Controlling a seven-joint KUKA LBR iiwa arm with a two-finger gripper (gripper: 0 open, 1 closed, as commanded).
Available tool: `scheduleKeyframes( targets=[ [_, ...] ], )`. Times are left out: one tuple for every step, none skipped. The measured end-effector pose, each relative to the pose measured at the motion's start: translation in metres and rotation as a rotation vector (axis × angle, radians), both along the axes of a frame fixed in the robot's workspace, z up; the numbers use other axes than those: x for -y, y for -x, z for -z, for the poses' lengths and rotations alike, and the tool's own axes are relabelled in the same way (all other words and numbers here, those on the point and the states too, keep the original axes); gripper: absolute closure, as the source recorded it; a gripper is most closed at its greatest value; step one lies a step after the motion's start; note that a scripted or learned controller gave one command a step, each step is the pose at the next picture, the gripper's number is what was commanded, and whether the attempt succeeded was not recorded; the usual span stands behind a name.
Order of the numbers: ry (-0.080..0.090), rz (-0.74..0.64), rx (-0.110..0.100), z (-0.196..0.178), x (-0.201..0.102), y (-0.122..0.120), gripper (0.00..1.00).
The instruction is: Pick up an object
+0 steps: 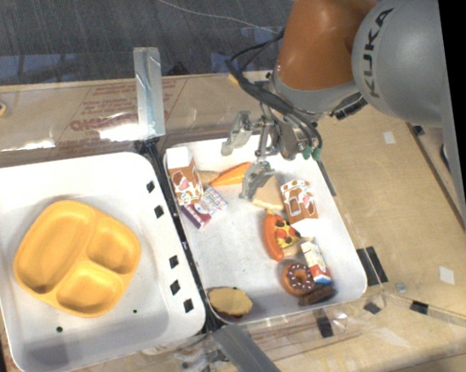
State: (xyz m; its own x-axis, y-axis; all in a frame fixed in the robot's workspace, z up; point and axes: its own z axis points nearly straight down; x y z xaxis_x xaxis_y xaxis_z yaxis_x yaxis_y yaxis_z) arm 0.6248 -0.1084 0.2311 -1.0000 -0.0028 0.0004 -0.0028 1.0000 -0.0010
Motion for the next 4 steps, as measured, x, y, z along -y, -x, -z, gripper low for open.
scheduleKeyframes(
  targets=[
    [-0.001,-0.193,0.001,0.139,0.074,0.02,0.0],
    [-0.001,-0.217,0.001,0.138,0.098,0.116,0.0],
    [-0.005,-0.167,-0.002,0.14,0.033,0.122,0.0],
    [-0.001,0.264,-0.006,0.136,0.031,-0.032,0.0]
  ],
)
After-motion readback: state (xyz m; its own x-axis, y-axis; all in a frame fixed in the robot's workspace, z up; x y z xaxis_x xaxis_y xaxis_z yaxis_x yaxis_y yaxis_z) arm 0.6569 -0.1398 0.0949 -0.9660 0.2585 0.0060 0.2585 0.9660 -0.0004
